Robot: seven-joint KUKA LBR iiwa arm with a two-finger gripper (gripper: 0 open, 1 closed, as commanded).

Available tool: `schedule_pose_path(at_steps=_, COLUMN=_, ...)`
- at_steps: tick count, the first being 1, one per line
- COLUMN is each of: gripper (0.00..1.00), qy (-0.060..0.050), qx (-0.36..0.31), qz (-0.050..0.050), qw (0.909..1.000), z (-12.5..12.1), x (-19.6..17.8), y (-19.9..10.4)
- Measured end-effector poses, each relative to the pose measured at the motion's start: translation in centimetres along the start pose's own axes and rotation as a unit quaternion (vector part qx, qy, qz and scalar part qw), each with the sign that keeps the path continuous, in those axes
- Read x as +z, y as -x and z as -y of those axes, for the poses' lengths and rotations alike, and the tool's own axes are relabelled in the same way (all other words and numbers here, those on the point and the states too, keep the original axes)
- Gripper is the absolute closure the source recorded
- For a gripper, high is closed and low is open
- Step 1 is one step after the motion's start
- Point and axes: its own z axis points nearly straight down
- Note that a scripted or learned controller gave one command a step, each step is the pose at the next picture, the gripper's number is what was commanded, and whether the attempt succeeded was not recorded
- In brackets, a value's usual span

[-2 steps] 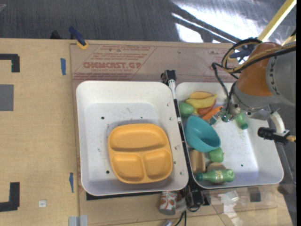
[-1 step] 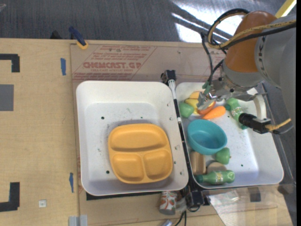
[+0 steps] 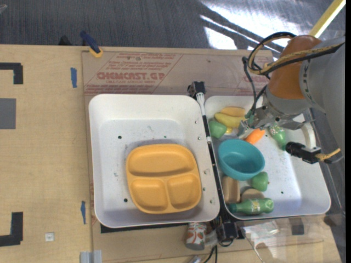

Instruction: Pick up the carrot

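The carrot [image 3: 255, 136], a short orange piece, lies in the right bin [image 3: 313, 197] just past the far rim of a teal bowl [image 3: 240, 159]. My gripper [image 3: 253, 124] hangs straight over the carrot's upper end, reaching down from the grey arm with its orange band [image 3: 290, 64]. The gripper's body hides its tip and the top of the carrot, so I cannot tell whether the carrot is being touched.
Around the carrot are a yellow banana [image 3: 231, 115], a green pepper [image 3: 217, 129], a green item [image 3: 278, 137], another green vegetable [image 3: 259, 181], a tan block [image 3: 231, 189] and a green bottle [image 3: 252, 206]. The left bin [image 3: 104, 147] holds a yellow divided plate [image 3: 163, 177].
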Motion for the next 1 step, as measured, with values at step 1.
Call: schedule_pose_path(at_steps=1, gripper=1.0, qy=0.007, qx=-0.005, qz=0.003, qw=1.0, z=-0.59, x=-1.73, y=-0.27)
